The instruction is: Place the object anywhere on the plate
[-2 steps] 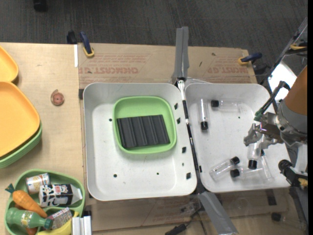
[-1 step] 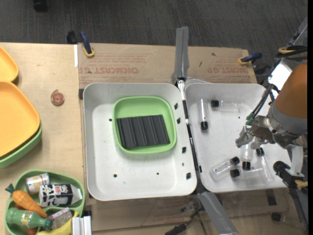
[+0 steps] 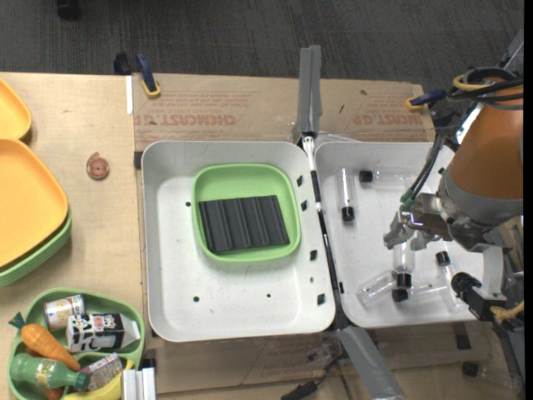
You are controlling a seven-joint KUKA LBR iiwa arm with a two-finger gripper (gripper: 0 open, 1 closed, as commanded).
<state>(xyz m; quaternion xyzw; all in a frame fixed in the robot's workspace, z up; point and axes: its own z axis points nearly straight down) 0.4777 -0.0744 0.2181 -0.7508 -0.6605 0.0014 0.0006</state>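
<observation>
A green square plate (image 3: 243, 172) lies in the left bin (image 3: 166, 248). A dark grey ribbed slab (image 3: 243, 223) rests flat on it. In the right bin (image 3: 375, 161) lie several clear tubes with black caps: one (image 3: 346, 192) near the bin's left wall, two more (image 3: 379, 288) (image 3: 402, 272) at the front. My gripper (image 3: 406, 238) hangs low over the right bin's middle, just above the front tubes. I see nothing held in it.
A loose black cap (image 3: 366, 176) lies at the back of the right bin and another (image 3: 442, 258) at the right. Yellow plates (image 3: 29, 207) and a green bowl of toy food (image 3: 71, 340) sit on the wooden bench at the left. Blue clamps (image 3: 148, 80) hold the cardboard.
</observation>
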